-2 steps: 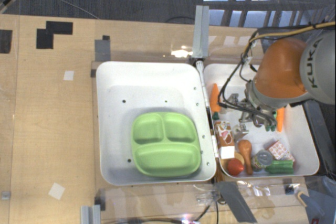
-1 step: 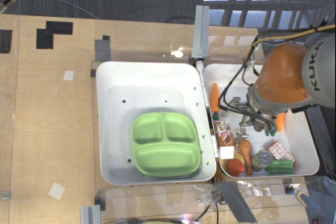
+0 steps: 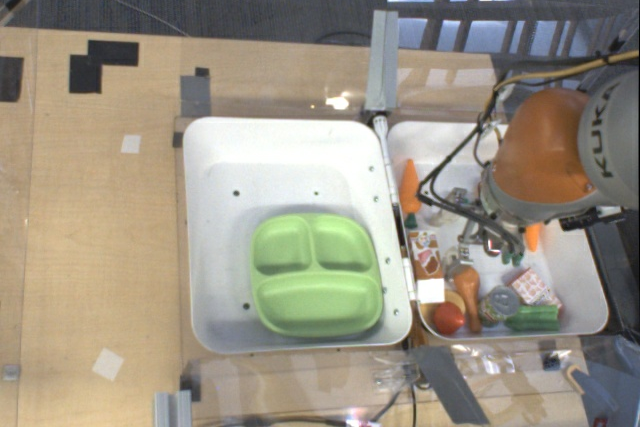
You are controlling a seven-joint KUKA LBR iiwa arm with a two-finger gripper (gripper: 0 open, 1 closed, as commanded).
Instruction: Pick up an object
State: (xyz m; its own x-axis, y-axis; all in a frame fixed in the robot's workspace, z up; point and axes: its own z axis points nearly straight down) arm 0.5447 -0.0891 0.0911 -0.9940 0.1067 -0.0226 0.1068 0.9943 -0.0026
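Observation:
The right bin holds several small items. An orange carrot lies along its left wall, with a printed packet and a white cube below it. Near the front wall sit a red tomato, an orange-brown piece, a round tin, a green item and a red-and-white packet. My gripper hangs low over the middle of this bin, under the orange wrist band, just above the orange-brown piece and the tin.
The left bin carries a green divided plate in its front half. A ridge separates the two bins. Cables loop from the wrist over the right bin's back. A metal post stands behind the bins.

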